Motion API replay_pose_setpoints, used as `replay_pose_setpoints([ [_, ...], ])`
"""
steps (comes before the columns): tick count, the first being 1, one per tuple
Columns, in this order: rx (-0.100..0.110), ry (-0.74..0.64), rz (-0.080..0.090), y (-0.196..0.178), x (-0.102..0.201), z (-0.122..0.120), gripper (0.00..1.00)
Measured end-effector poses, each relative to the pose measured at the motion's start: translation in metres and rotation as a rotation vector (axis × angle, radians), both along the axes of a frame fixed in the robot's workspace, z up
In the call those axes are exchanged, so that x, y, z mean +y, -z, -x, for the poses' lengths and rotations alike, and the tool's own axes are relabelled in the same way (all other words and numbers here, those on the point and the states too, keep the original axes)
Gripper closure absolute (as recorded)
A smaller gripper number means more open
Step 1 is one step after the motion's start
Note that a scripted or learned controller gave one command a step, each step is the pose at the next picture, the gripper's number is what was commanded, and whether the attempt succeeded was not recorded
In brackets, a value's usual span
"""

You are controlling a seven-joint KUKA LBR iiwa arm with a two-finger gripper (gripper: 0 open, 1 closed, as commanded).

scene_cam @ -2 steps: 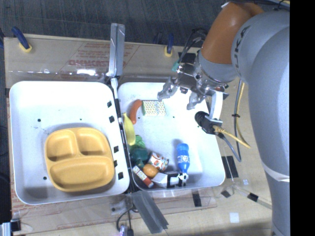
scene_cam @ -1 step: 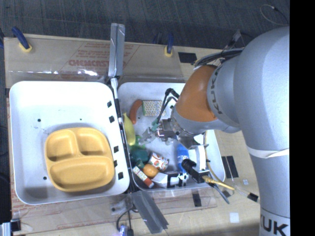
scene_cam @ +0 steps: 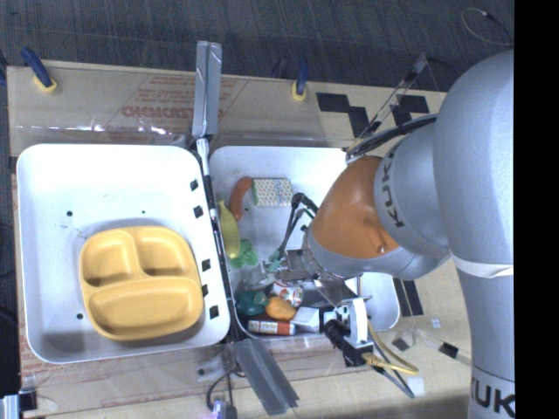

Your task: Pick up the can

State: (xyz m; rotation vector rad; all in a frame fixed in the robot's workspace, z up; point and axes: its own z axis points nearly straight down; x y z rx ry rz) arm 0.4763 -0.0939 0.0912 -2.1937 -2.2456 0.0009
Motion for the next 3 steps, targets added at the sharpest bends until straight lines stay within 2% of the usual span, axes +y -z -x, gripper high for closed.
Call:
replay_pose_setpoints([
  [1,0.0,0.132,0.002,-0.002,-0.024,-0.076,0.0],
  [2,0.003,0.129,0.0,-0.011,-0.023,-0.075,1.0],
  [3,0.001,0.142,0.0,0.0,-0.099,-0.118,1.0],
])
